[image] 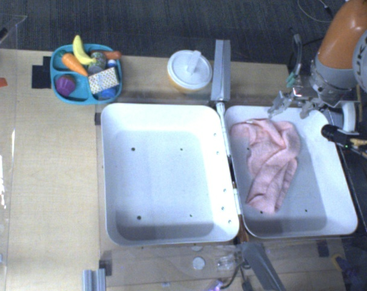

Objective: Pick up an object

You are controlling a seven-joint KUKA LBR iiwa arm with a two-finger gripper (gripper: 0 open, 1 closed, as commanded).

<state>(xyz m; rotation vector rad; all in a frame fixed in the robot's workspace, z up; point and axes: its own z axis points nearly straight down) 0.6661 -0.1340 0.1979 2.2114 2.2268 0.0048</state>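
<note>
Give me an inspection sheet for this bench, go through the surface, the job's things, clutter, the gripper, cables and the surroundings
Surface: wooden bench bearing two shallow white bins side by side, left bin and right bin.
Job's things: a pink cloth, crumpled, lying in the right bin.
Clutter: behind the left bin, a blue divided tray with toy food, among it a banana and a carrot; a white lidded cup beside it.
Gripper: gripper above the right bin's far edge, just beyond the cloth, fingers spread, nothing between them.
Cables: a thin looped cable on the floor behind the arm.
Surroundings: dark carpet beyond the bench.
</note>
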